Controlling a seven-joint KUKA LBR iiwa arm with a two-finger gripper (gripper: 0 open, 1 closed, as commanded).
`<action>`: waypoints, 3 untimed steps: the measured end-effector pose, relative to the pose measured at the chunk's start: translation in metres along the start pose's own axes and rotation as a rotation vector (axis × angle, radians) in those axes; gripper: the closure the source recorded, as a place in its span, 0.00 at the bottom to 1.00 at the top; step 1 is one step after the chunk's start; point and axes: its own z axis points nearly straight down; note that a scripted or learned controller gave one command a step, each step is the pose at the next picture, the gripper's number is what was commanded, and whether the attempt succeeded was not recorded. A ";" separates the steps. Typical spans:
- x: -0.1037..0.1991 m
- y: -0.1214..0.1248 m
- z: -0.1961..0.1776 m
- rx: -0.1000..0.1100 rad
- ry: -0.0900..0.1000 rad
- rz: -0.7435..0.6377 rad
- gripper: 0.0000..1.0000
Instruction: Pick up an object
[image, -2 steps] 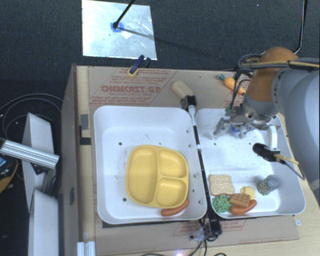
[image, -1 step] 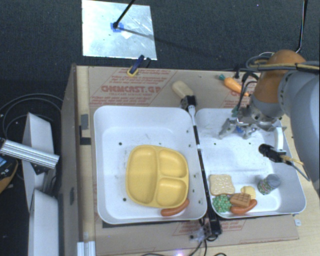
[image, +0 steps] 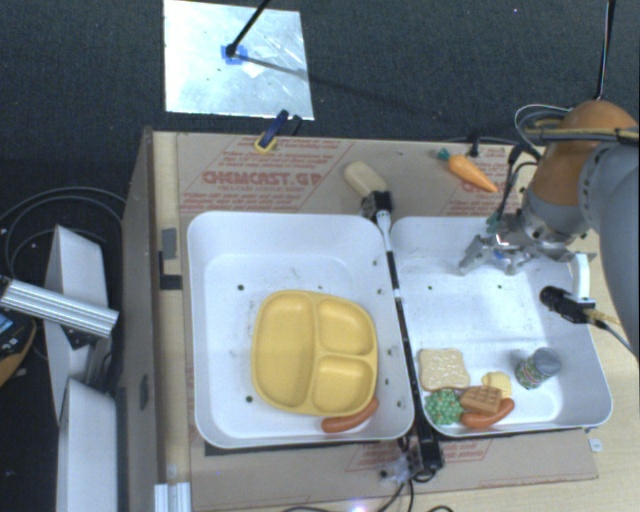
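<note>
White plastic, the right bin (image: 455, 300) keeps its toy food clustered at the near edge: bread slice (image: 443, 367), small can (image: 538, 368), waffle (image: 481, 400). The gripper (image: 497, 250) hangs over the far half, carrying nothing; its spread I cannot tell. Best descend squarely on the separate can.

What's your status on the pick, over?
Gripper above right bin, far end, nothing between fingers. Toy food clustered near edge, untouched. Path clear.
</note>
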 end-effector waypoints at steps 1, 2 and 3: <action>-0.014 0.003 -0.020 -0.014 -0.003 -0.002 0.00; 0.011 0.003 -0.026 -0.019 -0.005 -0.005 0.00; 0.026 0.001 -0.001 -0.008 -0.006 -0.002 0.00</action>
